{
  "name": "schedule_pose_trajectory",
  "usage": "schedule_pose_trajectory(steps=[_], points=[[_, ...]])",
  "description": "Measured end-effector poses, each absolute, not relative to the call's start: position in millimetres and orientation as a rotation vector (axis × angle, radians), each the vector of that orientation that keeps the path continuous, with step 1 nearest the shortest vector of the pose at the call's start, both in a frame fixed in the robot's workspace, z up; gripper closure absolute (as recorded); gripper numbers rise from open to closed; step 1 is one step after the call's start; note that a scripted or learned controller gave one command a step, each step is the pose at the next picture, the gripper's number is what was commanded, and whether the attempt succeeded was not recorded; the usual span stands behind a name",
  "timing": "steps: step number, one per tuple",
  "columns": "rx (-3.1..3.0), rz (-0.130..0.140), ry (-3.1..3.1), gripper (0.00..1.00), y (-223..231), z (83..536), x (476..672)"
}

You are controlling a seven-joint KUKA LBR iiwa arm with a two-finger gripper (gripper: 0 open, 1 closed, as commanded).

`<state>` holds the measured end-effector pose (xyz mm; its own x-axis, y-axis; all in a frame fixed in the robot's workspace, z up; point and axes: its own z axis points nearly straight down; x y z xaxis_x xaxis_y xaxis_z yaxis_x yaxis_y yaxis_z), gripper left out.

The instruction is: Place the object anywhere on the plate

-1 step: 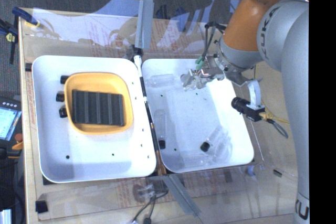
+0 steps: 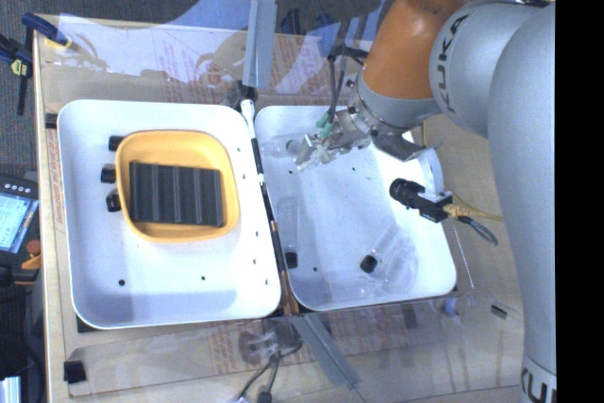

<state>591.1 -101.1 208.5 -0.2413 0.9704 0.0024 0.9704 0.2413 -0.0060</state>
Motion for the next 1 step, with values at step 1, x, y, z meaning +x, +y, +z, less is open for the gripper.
schedule_pose_trajectory(steps=[1], points=[[-1.547, 0.003, -2.731, 1.0, -37.3, 204.1, 603.9]])
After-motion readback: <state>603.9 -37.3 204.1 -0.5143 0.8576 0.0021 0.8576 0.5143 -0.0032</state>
